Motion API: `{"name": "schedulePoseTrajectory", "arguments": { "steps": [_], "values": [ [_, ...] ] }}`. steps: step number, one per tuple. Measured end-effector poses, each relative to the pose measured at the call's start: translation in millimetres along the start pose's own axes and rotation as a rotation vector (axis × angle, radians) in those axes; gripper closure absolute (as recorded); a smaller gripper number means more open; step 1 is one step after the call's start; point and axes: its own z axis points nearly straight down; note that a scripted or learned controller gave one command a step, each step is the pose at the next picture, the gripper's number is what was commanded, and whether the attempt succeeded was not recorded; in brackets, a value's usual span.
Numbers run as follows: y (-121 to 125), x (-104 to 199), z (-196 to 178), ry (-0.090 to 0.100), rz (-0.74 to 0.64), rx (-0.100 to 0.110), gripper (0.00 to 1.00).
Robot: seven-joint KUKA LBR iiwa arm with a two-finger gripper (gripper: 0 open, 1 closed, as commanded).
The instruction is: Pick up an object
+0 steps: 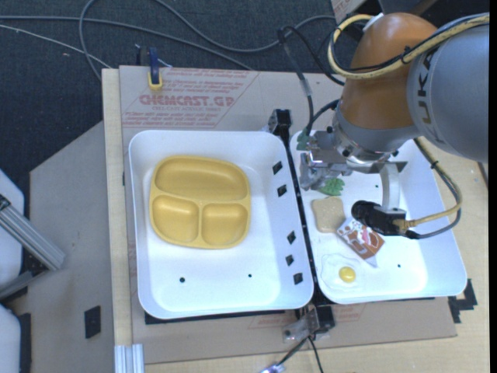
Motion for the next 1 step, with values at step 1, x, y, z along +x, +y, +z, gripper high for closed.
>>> {"name": "schedulePoseTrajectory", "arguments": {
  "steps": [1],
  "values": [
    [-17.7, 48.4, -3.8, 0.001, -0.002, -0.001, 1.0]
  ]
}}
